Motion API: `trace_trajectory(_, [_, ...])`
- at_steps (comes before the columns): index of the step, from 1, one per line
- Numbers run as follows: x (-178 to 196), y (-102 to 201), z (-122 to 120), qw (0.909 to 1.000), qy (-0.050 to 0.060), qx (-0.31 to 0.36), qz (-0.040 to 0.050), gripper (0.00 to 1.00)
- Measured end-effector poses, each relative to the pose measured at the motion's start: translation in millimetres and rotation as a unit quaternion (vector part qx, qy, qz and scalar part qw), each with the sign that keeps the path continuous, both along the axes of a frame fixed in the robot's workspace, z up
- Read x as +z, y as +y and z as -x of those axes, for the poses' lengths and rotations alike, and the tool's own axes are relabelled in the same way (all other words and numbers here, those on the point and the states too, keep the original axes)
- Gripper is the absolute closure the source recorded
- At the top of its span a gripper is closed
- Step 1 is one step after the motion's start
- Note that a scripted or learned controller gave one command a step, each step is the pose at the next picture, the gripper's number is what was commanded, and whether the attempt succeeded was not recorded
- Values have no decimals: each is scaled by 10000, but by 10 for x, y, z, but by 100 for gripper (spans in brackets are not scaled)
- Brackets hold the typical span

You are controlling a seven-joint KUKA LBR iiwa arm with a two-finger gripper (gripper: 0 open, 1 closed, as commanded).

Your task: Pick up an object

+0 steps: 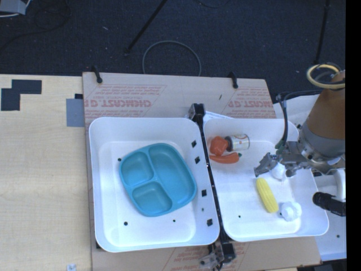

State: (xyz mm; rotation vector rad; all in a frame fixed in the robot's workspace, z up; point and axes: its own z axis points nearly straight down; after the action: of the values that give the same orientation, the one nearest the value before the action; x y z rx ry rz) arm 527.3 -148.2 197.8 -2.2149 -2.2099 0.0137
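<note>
While the gripper hangs over the right bin near its right edge, whether it is open or closed cannot be told. A corn cob lies just below it toward the bin's front right corner, untouched.

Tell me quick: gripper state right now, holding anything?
Gripper: over the right bin, just above the corn; open or shut cannot be told, nothing seen held.

Grey arm, orange band
</note>
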Motion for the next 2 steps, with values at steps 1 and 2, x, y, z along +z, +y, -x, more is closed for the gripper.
trace_trajectory(1, [67,-2,-28,10000,-59,11,9,0])
trace_trajectory(2, [-563,32,35,10000,-31,13,1,0])
